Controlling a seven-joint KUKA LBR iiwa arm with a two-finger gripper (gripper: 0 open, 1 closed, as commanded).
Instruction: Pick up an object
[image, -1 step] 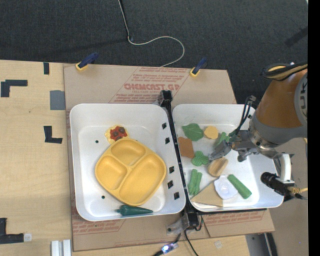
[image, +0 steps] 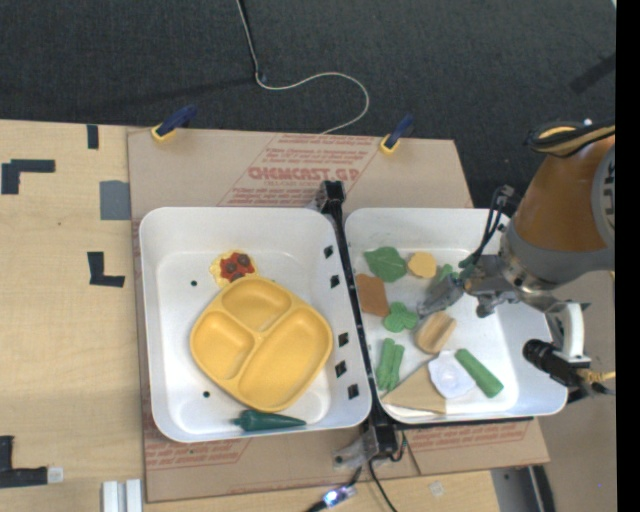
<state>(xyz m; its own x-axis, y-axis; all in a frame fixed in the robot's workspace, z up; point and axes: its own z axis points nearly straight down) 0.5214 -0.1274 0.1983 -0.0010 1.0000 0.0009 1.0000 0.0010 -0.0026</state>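
Gripper low over crowded right bin, grasp at risk

Gripper (image: 443, 292) hung low in the right bin (image: 520, 400), its dark tip just above a tan oval piece (image: 435, 331) and beside a small green leafy piece (image: 400, 319); whether it was spread or closed could not be told from this slanted look. Nothing showed between its tips, so nothing counted as held.

The tan oval piece, the likeliest target by my judgement, lay near the middle of the right bin, flat, its long axis running from lower left to upper right, upper end pointing toward the gripper.

Risks, as judgement: crowding. The green leafy piece and a brown block (image: 372, 295) sat close on its left, so a descent slightly off could land on a neighbour or pinch two at once. A grasp along the long axis rather than across it could squeeze the rounded piece out sideways toward the white disc (image: 451, 379) or the green stick (image: 479, 371)
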